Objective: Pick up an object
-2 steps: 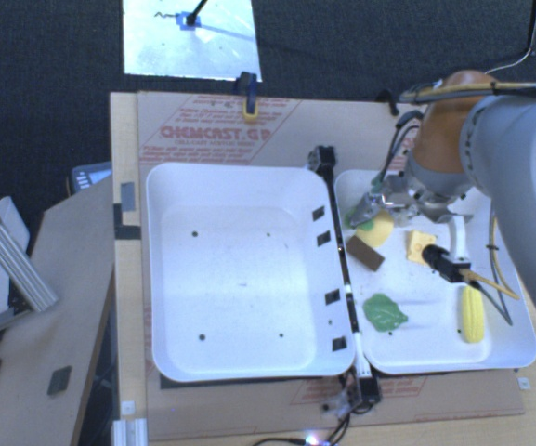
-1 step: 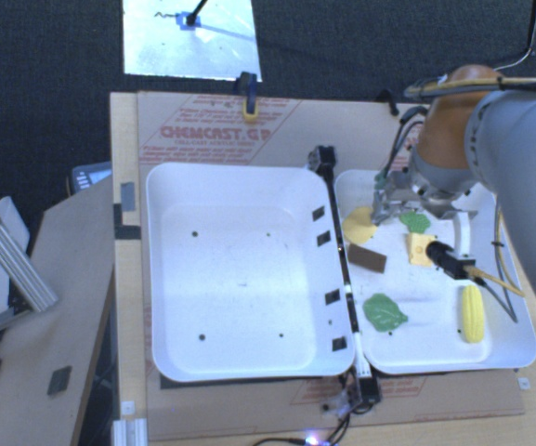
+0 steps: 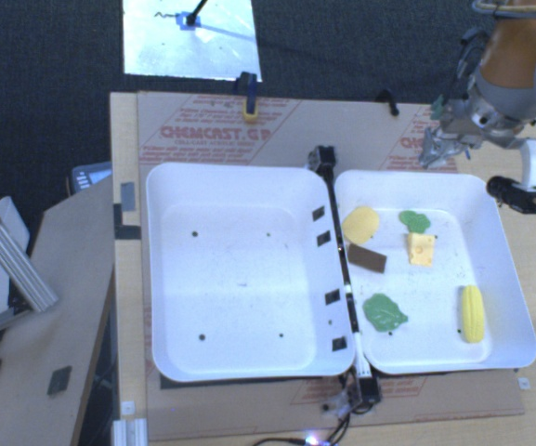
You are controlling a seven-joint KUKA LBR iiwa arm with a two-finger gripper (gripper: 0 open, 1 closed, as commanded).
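The right bin [image 3: 504,249] holds several small items: a yellow round piece [image 3: 360,222], a brown slab [image 3: 367,259], a small green leafy piece [image 3: 414,220], a yellow cheese wedge [image 3: 421,248], a larger green leafy piece [image 3: 384,312] and a yellow corn cob [image 3: 472,312]. My gripper [image 3: 437,150] hangs above the bench just past the right bin's far rim, away from all the items. Nothing shows between its fingers.
The left bin [image 3: 170,277] lies beside the right one, joined along a black clipped seam [image 3: 337,249]. A silvery plate [image 3: 190,26] lies on the dark floor at the back. A blue and yellow clamp [image 3: 248,98] stands at the board's far edge.
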